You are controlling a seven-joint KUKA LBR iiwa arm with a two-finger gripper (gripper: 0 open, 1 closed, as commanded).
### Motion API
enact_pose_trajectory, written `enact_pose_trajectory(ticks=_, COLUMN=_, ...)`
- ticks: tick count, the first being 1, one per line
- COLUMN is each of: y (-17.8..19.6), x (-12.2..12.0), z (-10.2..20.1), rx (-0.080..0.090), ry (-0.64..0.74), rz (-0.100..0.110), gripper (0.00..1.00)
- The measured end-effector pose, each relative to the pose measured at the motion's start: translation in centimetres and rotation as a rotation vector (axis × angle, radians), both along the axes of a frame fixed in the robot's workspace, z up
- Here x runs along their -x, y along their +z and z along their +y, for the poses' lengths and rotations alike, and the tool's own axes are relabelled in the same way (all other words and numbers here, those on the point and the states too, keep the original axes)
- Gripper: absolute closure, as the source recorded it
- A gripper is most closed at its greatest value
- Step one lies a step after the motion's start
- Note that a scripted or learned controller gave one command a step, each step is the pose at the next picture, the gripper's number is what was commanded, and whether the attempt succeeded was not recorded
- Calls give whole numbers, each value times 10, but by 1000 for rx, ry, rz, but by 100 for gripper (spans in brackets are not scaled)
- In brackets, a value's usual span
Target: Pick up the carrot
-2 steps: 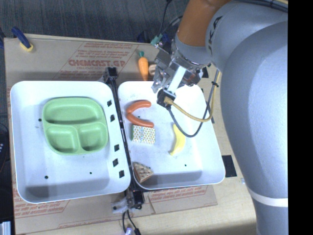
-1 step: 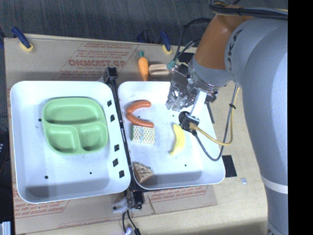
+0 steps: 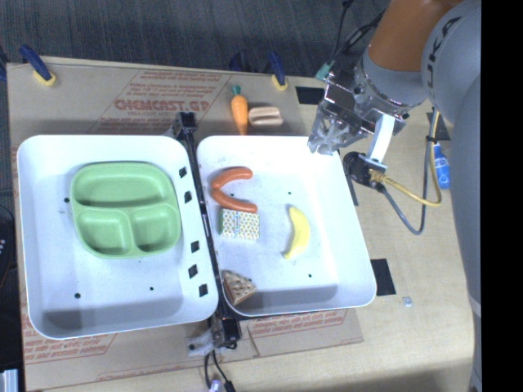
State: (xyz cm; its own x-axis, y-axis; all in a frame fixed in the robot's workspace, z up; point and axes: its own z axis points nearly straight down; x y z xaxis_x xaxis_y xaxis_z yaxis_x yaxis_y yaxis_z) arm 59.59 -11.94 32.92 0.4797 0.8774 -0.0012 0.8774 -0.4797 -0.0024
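Left bin [image 3: 33,219]: holds a green divided tray [image 3: 125,207].
Carrot [image 3: 239,111]: not yet picked; lies on the worktop [image 3: 147,96] behind the right bin [image 3: 347,251], just beside a small bun [image 3: 265,118].
Room: open worktop around the carrot; bin rim near in front.
Tool [image 3: 327,135]: over the right bin's far corner, apart from the carrot; grip state unreadable.

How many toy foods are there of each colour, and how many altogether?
Orange: 1, the carrot, on the cardboard behind the bins
Red-orange: 2, the sausages
Yellow: 1, the banana
Tan or brown: 2, the bun-like piece and the bread slice
Speckled white: 1, the square block
Total: 7
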Motion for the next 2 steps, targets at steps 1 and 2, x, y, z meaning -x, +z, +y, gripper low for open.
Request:
enact_pose_trajectory(ticks=1, y=-100, x=29, z=63, rx=-1, ry=-97, rz=5, gripper=100)
enact_pose_trajectory(ticks=2, y=-88, x=30, z=-3, rx=0, ry=1, rz=1, gripper=100)
